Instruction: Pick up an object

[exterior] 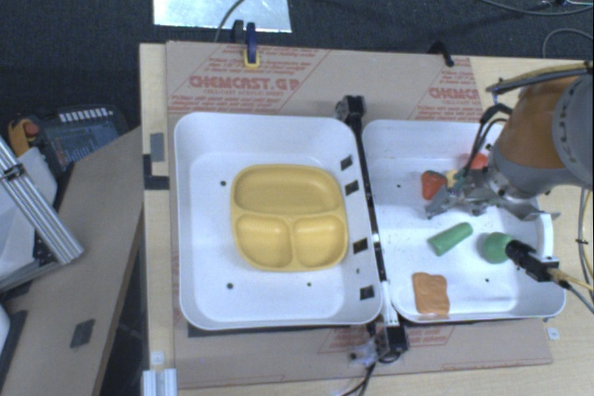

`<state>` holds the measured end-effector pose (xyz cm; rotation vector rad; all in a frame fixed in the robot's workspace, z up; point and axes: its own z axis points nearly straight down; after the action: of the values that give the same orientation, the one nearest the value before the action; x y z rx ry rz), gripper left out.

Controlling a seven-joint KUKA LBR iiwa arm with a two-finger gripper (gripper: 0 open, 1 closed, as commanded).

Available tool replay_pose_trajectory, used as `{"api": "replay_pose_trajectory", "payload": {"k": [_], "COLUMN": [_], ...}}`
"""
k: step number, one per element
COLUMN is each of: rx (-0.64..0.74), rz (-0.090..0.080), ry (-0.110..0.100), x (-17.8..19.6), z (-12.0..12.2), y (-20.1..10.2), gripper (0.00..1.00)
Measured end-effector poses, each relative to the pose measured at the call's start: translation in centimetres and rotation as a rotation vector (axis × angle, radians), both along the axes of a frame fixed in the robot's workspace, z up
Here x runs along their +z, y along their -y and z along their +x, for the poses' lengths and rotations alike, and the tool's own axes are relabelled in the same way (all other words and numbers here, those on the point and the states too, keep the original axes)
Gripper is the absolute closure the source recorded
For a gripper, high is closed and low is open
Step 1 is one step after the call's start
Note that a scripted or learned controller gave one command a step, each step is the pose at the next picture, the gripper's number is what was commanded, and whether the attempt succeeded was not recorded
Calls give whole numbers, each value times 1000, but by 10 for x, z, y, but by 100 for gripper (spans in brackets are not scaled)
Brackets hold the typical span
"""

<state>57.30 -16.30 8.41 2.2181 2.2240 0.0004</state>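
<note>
- Your gripper (444,202) is hanging low in the right bin (399,144), just beside a red object (432,185) near the bin's middle; whether it is clenched, you cannot tell.
- A green cylinder (450,237) and an orange block (431,294) are lying toward the near edge.
- Closing off-centre is risking a nudge, not a grasp.
- The yellow tray (283,216) is sitting in the left bin (204,199).

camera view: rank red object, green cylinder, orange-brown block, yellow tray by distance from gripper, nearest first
1. Red object, right beside the gripper, toward the bin's back.
2. Green cylinder, just in front of it.
3. Orange-brown block, at the right bin's front edge.
4. Yellow tray, in the left bin.
</note>
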Motion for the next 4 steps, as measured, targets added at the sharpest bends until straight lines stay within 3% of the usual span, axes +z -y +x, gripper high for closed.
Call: {"api": "replay_pose_trajectory", "payload": {"k": [1,3,4], "rx": [0,2,7], "rz": [-1,-2,1], "ry": [3,6,2], "x": [12,120,128], "z": [1,4,7], "y": [0,11,-51], "gripper": [100,100,100]}}
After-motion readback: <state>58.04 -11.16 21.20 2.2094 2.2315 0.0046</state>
